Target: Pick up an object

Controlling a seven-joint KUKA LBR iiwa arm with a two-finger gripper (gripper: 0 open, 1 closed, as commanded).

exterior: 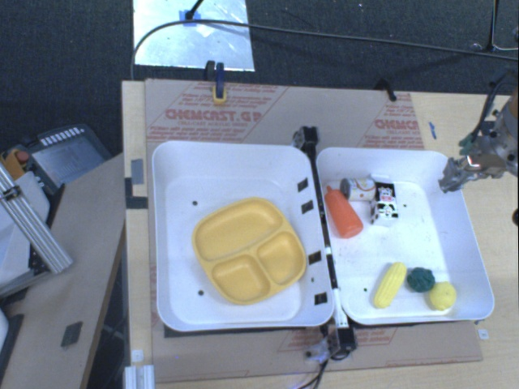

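Yellow lemon [442, 296], dark green lump [420, 279] and ridged corn cob [389, 284] lie at the right bin's [474, 250] front, well below the tool [451, 177]. Left of the tool: smooth orange carrot [344, 212], black-and-white cow figure [384, 204], small grey-and-white item [359, 188], hard to identify. Further left, a yellow three-compartment plastic tray [247, 250] in the left bin [174, 177]. Tool hovers at the right bin's far right rim, partly cut off; grip state cannot be told.

A: What's on the bench [138, 314]?
B: A brown printed board [280, 113] covers most of it. Two white bins sit on the board, touching side by side: left bin [174, 302], right bin [470, 254].
A: Anything else?
B: A clamp [218, 83] grips the board's far edge.
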